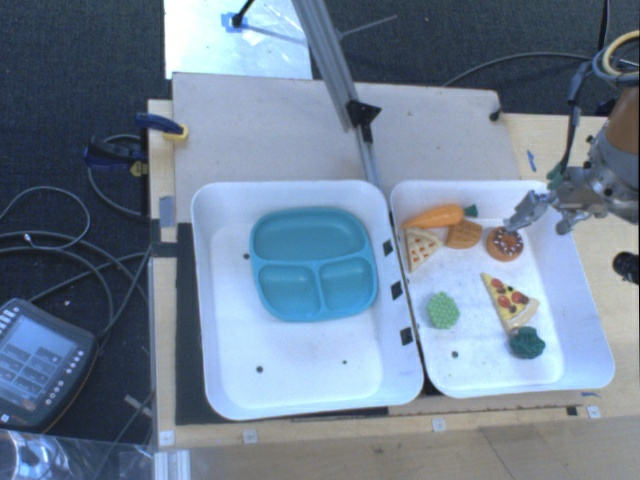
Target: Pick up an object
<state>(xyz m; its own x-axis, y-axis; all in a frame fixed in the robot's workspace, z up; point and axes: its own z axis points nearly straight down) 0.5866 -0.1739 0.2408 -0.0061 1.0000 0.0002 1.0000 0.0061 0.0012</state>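
Several toy foods lie in the right bin [590, 368]. An orange carrot [436, 215], a small pizza wedge [421, 247] and a brown biscuit [464, 234] sit at the far left. A chocolate donut [504, 243] lies to their right. Nearer the front are a pizza slice [511, 301], a light green broccoli [443, 311] and a dark green broccoli [527, 343]. My gripper [540, 222] hovers at the bin's far right, open, nothing between its fingers. Its left fingertip [518, 218] is just above the donut.
The left bin [230, 368] holds a blue divided plate [312, 263]. A grey pole [330, 48] slants down to the ridge between the bins. Cables, clamps [130, 148] and a handheld pendant [38, 358] lie on the floor left of the bench.
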